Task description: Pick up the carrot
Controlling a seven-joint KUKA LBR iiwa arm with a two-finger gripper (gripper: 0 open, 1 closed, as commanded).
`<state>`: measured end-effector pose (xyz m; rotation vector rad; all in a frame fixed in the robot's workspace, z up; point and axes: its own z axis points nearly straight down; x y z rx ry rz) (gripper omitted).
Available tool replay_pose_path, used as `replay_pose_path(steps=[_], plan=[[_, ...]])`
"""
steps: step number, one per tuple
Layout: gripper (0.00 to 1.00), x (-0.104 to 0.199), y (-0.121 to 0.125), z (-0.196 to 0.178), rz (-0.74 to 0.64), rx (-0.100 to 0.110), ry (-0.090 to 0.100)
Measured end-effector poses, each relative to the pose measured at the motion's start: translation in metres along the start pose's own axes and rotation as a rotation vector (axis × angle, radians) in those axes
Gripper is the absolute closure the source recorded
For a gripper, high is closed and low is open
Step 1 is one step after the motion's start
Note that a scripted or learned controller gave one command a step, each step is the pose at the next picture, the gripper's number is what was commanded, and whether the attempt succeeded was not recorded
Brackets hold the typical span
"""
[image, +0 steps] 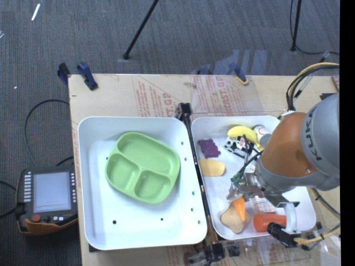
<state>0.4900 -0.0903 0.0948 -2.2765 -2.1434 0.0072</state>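
Camera view, nearest edge of the right bin [213, 218] first: the carrot [239, 208] stands tilted on a tan food piece [233, 219], an orange block [264, 222] just beside it. Directly above the carrot's upper end hangs the end effector [242, 192], touching or nearly so; whether it is open or closed I cannot tell. A good grasp probably means descending straight and centring on the carrot, clear of the tan piece. Farther from the carrot lie a yellow piece [212, 167], grapes [208, 147] and banana [242, 131].
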Motion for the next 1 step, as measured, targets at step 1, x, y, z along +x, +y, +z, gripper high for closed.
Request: replay_pose_path(steps=[1], plan=[[1.0, 0.0732, 0.0484, -0.1302, -0.038, -0.018, -0.003]])
